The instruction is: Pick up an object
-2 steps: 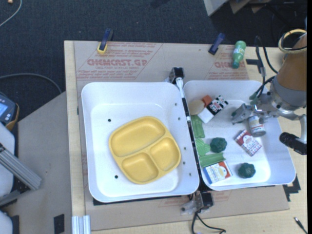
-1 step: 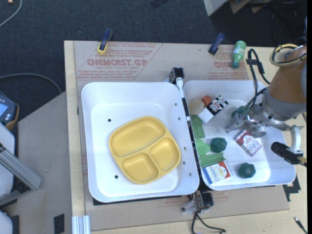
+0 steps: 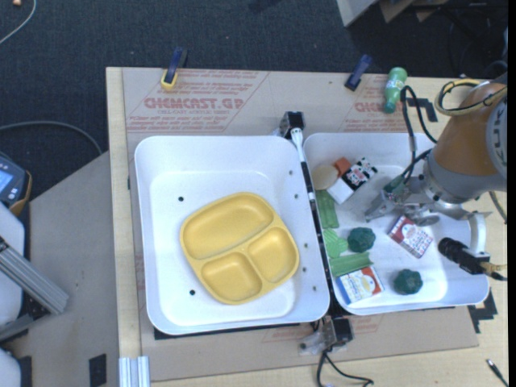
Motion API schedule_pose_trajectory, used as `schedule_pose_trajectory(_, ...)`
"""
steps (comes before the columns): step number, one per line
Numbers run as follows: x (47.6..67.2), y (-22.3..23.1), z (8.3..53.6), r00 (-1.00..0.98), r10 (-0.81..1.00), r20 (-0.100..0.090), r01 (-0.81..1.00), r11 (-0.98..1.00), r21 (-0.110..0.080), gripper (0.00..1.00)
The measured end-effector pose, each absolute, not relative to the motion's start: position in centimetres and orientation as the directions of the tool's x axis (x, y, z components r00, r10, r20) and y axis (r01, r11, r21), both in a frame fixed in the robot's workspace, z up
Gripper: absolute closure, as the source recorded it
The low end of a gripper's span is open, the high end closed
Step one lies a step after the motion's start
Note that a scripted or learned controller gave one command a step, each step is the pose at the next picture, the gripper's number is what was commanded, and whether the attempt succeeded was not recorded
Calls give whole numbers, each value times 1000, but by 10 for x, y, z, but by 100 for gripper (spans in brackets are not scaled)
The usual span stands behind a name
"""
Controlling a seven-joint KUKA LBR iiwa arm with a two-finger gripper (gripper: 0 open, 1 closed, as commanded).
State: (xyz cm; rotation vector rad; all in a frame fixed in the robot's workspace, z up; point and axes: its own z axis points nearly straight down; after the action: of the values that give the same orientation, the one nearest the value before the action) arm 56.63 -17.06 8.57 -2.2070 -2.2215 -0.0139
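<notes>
My gripper (image 3: 397, 207) hangs low over the middle of the right bin (image 3: 451, 297), at the end of the grey and orange arm (image 3: 468, 147). Several small objects lie in that bin. A white, black and red block (image 3: 355, 176) is to the gripper's upper left. A red and white packet (image 3: 411, 237) lies just below the gripper. A dark green lump (image 3: 360, 239) sits to its lower left and a second one (image 3: 408, 280) near the front. A small carton (image 3: 357, 284) and green flat packets (image 3: 326, 212) lie along the left wall. Nothing visibly hangs from the gripper.
The left bin (image 3: 161, 176) holds a yellow divided plate (image 3: 239, 247). A green bottle (image 3: 395, 88) stands on the cardboard behind the right bin. Black cables (image 3: 415, 127) run along the arm, and a black fitting (image 3: 461, 256) juts over the bin's right side.
</notes>
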Motion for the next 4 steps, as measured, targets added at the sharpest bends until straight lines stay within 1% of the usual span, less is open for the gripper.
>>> schedule_pose_trajectory(1,565,-174,96,-4,1000,5,1000,4,0,100)
schedule_pose_trajectory(2,568,-168,158,-2,1000,-3,1000,2,7,100)
schedule_pose_trajectory(3,578,-175,210,-1,1000,-3,1000,1,7,100)
schedule_pose_trajectory(4,579,-175,226,-1,1000,-2,1000,1,5,100)
